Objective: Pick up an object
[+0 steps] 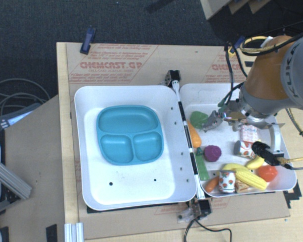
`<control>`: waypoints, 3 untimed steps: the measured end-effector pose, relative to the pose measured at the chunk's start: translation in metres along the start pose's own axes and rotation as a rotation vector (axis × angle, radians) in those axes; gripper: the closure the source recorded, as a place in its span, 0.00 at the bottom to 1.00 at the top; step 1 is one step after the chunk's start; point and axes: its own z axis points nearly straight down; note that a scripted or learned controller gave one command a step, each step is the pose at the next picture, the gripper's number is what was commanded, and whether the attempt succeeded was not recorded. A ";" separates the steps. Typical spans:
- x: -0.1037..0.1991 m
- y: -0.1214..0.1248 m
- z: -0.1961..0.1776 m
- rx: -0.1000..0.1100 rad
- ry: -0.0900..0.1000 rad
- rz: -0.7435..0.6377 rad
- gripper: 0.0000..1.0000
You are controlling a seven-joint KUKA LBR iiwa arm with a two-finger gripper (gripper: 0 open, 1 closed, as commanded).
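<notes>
Overhead, two shallow white bins sit side by side on a brown cardboard-covered bench. Left bin holds a blue three-compartment tray, lying flat toward the bin's far half. Right bin is crowded with toy food. Along its left wall, running from far to near, lie an orange carrot-like piece and a green stick-shaped piece. A green leafy item sits at the far left of this bin, and a purple round object lies just beside the carrot, toward the middle. At the near edge are a small patterned can or cup, a yellow corn cob touching a yellow banana-like piece, and an orange-red round fruit at the near right. A white carton with red print stands near the bin's centre right.

The grey arm with its orange band reaches in from the right, over the right bin. Its gripper hangs low at the far left part of that bin — right next to the green leafy item, possibly touching it, though the angle is too poor to be sure. Whether the metal prongs are apart or closed I cannot tell, and nothing is visibly caught between them. A black-tipped part of the tool extends over the yellow items.
</notes>
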 end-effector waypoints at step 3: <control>-0.011 -0.037 0.026 0.000 0.000 0.000 0.00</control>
